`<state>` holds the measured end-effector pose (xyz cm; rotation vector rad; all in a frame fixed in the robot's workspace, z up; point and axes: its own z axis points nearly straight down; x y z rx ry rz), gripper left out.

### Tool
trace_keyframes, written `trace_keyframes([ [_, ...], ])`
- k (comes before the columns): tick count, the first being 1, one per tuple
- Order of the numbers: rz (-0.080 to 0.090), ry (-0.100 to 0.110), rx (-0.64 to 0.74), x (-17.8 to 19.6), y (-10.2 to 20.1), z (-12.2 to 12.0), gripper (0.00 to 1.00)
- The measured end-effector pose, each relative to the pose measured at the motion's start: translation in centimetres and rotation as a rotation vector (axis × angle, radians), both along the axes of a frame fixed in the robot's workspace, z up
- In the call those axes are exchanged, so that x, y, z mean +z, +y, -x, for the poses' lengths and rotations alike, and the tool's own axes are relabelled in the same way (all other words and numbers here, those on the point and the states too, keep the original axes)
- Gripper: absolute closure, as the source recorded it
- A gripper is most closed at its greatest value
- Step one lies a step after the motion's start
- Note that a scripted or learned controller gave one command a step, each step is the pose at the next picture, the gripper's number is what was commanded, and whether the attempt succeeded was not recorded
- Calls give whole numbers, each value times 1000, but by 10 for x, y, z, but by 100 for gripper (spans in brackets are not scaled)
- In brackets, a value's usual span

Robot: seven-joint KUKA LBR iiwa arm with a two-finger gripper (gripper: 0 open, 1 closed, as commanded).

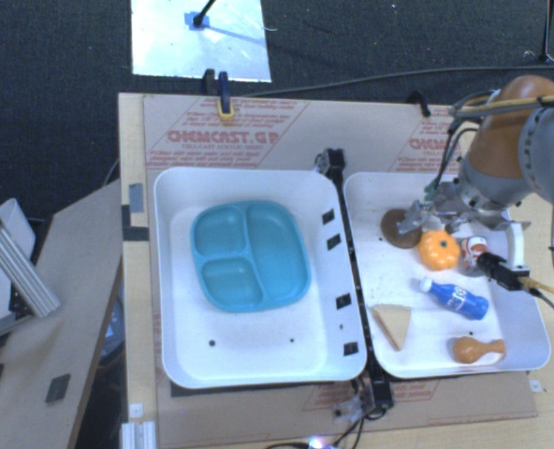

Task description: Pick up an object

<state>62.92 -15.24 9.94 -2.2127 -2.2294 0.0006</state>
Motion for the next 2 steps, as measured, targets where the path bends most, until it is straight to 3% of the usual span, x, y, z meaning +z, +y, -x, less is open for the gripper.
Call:
trace_keyframes([
  [1,2,-6,1,14,-1,-2,100],
  [2,1,-8,-2,79,2,-2,100],
])
